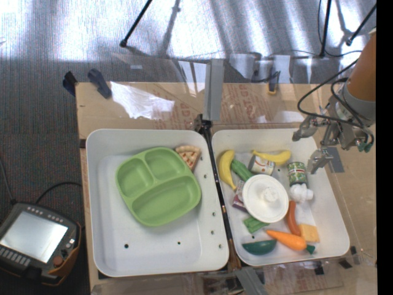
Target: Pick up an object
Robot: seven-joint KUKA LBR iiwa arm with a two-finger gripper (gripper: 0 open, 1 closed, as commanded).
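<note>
My gripper (314, 147) hangs over the far right corner of the right bin (341, 226), open with nothing between its fingers. Just below it to the left stands a small green can (297, 173), with a white knobbed piece (301, 193) beside it. The bin also holds a yellow banana (226, 166), a second banana (274, 157), a tin (261, 165), a round white lid (265, 197), a carrot (287, 239), an orange sausage (293, 217), a cheese cube (309, 232) and a dark green wedge (259, 247).
The left bin (104, 238) holds a green divided plate (159, 185) and a waffle slice (188, 156) at its far right corner. A grey post (214, 91) rises behind the bins. A teach pendant (37, 238) lies on the floor at lower left.
</note>
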